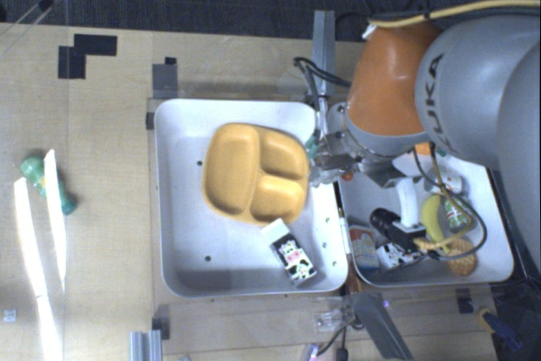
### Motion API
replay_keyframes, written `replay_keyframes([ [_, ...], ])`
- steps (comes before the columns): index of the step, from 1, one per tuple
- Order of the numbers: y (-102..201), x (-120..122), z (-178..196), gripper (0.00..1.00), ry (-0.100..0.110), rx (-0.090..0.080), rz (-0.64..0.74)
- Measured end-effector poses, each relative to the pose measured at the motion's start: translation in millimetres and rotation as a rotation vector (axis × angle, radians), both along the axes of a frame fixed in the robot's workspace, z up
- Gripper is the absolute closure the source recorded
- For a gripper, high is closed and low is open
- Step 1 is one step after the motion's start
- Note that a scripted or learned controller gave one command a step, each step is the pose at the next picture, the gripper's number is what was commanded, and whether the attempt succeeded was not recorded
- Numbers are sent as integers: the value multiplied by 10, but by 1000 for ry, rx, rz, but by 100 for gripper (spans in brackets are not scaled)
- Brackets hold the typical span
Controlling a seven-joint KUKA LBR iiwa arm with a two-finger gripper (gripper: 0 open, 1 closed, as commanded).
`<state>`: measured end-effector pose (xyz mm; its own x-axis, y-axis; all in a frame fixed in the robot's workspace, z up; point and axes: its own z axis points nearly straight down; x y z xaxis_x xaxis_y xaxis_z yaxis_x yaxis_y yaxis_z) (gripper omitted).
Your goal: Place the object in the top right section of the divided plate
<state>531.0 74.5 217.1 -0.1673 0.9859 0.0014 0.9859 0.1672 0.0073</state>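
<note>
The yellow divided plate [254,172] lies in the left bin [182,249], towards its upper middle, with three hollows. My gripper [323,156] hangs over the wall between the two bins, right beside the plate's right edge. A small greenish bit [311,145] shows at the gripper, next to the plate's top right section; what it is cannot be made out. The grey and orange arm [397,80] covers the upper part of the right bin.
A small black-and-white patterned carton [292,256] lies in the left bin just below the plate. The right bin [499,266] holds a yellow-green fruit [434,216], a brown biscuit [461,258] and other small items. A green toy [34,169] lies on the bench at the far left.
</note>
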Motion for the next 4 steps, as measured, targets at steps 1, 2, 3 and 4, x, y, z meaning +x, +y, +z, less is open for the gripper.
replay_keyframes([
  [1, -482, 834, 169, 100, 1, -3, 89],
  [2, -1131, 1318, 187, 100, 0, -4, 78],
  [3, -1919, 1391, 421, 100, -1, -4, 21],
  [4, -779, 1389, -64, 100, 0, -4, 313],
])
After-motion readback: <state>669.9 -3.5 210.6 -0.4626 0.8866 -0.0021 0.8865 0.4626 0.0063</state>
